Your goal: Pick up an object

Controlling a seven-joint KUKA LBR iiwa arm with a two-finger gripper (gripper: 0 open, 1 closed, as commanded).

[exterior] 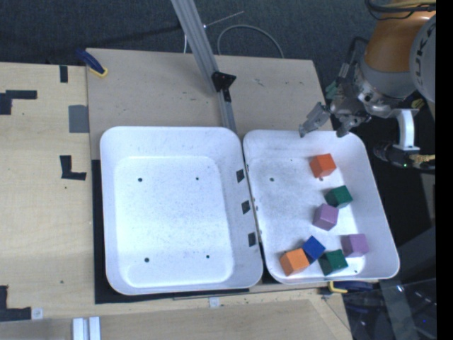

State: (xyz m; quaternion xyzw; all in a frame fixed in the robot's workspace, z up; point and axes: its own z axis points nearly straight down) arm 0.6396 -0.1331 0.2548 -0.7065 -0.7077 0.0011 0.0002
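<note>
We see the grey metal two-finger gripper [328,122] hovering over the far rim of the right-hand shallow white plastic bin [283,190], its dark fingers spread apart with nothing between them. Just near of it, inside that bin, sits a small orange cube [323,165] with matte faces. Further toward us lie a dark green cube [340,195] and a dull purple cube [325,217], close together. Along the bin's near wall we find a second orange cube [294,261] touching a blue cube [313,247], a second green cube [333,261] just beside them, and a paler purple cube [354,244] near the corner. The left-hand white plastic bin [113,190] has a speckled, smooth floor, resting on the tan wooden bench [148,83]
</note>
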